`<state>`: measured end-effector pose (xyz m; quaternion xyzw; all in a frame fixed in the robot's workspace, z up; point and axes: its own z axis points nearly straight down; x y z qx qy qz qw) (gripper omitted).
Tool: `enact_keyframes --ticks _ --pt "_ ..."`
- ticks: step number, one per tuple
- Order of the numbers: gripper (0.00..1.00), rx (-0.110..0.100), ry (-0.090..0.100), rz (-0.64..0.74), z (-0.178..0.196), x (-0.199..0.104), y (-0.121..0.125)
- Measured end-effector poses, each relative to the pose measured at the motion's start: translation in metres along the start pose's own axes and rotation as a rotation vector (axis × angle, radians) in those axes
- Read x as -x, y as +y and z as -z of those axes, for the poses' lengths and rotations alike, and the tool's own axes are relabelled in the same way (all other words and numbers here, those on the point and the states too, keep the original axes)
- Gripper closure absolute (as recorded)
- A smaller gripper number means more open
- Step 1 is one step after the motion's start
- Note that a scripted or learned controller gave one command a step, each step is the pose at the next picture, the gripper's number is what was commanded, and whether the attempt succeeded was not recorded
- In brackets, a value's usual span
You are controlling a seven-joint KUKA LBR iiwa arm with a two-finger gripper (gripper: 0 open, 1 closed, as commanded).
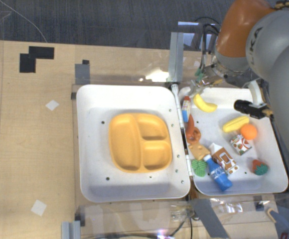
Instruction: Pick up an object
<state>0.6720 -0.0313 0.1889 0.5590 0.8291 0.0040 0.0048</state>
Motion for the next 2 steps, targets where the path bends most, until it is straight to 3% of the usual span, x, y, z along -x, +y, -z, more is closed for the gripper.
enact_keyframes --ticks 1,2 --pt "1.0 -0.011 0.003 -0.393 -0.005 -0.103 -0.005" --pt "1.0 -0.011 0.001 -0.502 -0.005 -0.134 0.036"
